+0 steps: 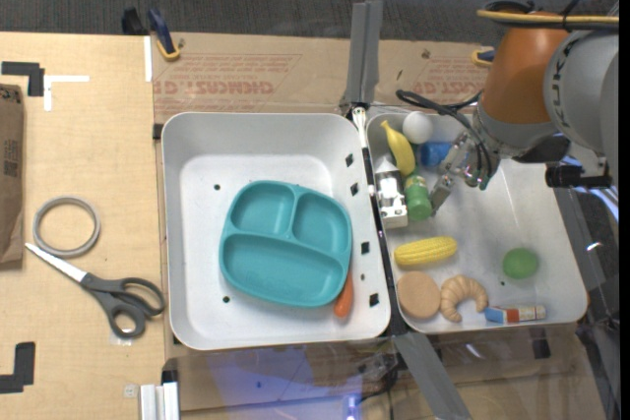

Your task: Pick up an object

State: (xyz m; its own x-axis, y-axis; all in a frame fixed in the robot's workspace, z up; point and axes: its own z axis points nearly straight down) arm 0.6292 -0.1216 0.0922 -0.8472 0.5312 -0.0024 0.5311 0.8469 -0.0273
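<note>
- The grey two-finger gripper (455, 174) hangs low in the right white bin (551, 241), fingers spread apart, gripping nothing.
- A small green cylindrical bottle (418, 199) lies just beside its fingertips, near a yellow banana (399, 149) and a blue block (436, 153).

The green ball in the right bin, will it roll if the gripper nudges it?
Probably. The green ball looks round and sits alone on the right bin's flat floor, nothing touching it. Its smooth curve may slip from the fingers.

You get bright, even overhead light, soft shadows inside the two shallow white plastic bins (187, 211), and slightly soft focus.
</note>
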